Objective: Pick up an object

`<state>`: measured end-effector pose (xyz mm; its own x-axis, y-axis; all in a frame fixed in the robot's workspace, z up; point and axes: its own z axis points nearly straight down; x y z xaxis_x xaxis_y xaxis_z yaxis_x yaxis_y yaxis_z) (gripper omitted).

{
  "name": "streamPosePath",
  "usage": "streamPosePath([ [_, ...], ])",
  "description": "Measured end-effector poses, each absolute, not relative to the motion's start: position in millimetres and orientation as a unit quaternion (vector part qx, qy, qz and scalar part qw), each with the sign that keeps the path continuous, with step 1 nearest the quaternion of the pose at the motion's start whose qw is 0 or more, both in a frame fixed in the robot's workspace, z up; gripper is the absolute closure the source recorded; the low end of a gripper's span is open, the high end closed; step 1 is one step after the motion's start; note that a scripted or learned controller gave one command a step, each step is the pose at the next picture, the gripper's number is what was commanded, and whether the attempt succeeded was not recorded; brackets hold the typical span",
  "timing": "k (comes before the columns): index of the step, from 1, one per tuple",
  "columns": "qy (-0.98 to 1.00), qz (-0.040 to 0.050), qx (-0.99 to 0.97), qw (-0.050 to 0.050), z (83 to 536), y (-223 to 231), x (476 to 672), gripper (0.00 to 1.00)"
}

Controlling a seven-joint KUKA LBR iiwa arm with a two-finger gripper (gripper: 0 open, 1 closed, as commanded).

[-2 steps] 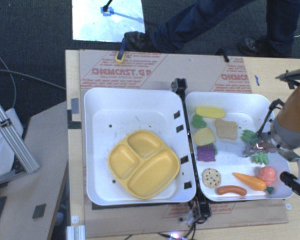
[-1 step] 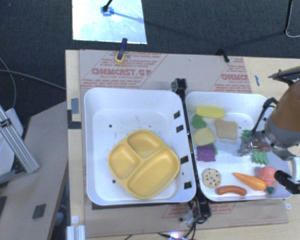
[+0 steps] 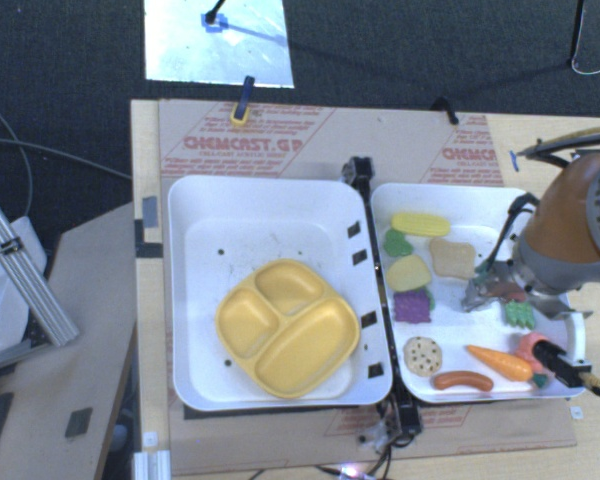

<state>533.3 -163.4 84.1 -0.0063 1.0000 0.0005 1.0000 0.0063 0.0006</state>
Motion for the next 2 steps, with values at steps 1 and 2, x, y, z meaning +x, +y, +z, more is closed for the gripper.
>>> streamPosePath([
  [1,0.709,0.0012,0.705,0.001,95.0,-164.5,534.0,1.0],
  [2,0.71,0.0009,0.705,0.0,83.9,-139.2,545.8,1.0],
])
